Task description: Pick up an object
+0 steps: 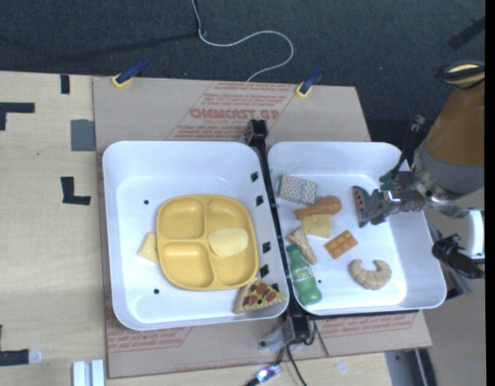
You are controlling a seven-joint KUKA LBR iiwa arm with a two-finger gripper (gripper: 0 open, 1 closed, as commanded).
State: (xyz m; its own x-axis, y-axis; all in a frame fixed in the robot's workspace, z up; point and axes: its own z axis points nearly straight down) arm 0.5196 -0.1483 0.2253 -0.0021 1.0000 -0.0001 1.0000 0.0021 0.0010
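Two shallow white plastic bins are sitting side by side on the desk (38, 215), resting on a sheet of brown cardboard (223, 111).

The left bin (123, 167) is holding a yellow divided plastic plate (201, 227) near its middle, and a pale yellow round slice (229, 242) is lying in the plate's right compartment. A pale yellow wedge (146, 248) is poking out from under the plate's left edge. A toy pizza slice (259, 297) is lying in the bin's lower right corner, just beside the plate.

The right bin (416, 284) is holding a scatter of small toy foods. A pale checked square packet (298, 189) is lying near the upper left, with an orange-brown toy drumstick (319, 208) just below it. A pale cheese-like wedge (317, 227) is touching the drumstick's underside, and a tan shell-shaped piece (302, 244) is lying to its lower left. A green plastic toy bottle (303, 276) is lying along the bin's left wall. An orange rectangular cracker (340, 244) is sitting near the middle, and a beige toy croissant (370, 274) is lying toward the lower right.

The grey arm's hand (374, 207) is hanging over the right bin's right side, just beside a dark red watermelon-like slice (359, 197). Whether the hand is open, closed or gripping anything cannot be told.
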